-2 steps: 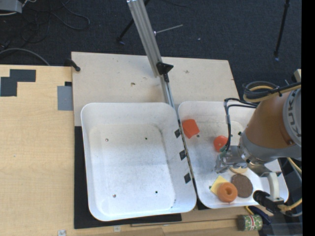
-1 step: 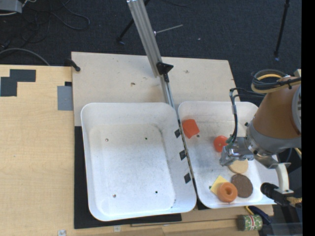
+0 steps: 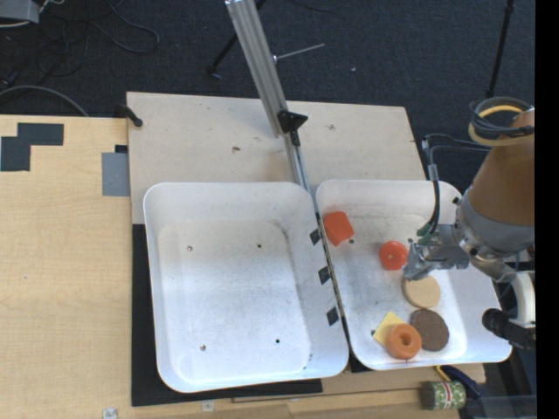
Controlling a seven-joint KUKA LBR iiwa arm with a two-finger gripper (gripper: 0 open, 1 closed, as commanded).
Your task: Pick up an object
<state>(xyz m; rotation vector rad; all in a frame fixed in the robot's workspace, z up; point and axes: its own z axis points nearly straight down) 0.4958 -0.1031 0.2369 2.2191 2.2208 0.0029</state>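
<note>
We look down at a slant on a pale bench board (image 3: 218,138) set over dark carpet (image 3: 376,42), where loose cables (image 3: 52,7) trail at upper left; a light wooden surface (image 3: 61,269) with grey and black patches adjoins the board on the left, and a slanted aluminium rail (image 3: 260,64) crosses it from the top to the seam between two shallow white bins. The left bin (image 3: 166,234) shows bare floor with a few dark specks. The right bin (image 3: 367,201) holds six small items: an orange block (image 3: 337,227) near its left wall, a red rounded piece (image 3: 393,254) just beside the gripper, a tan disc (image 3: 424,292) directly beneath the gripper, a dark brown disc (image 3: 431,328) below that, and, touching it on the left, an orange ring (image 3: 403,341) lying partly over a yellow piece (image 3: 385,326). The arm (image 3: 507,190) enters from the right, its gripper (image 3: 423,264) low over the right bin at the upper edge of the tan disc; we cannot tell how its jaws stand, nor whether they touch the disc. A green can (image 3: 445,395) lies outside the bins at the bench's lower edge
</note>
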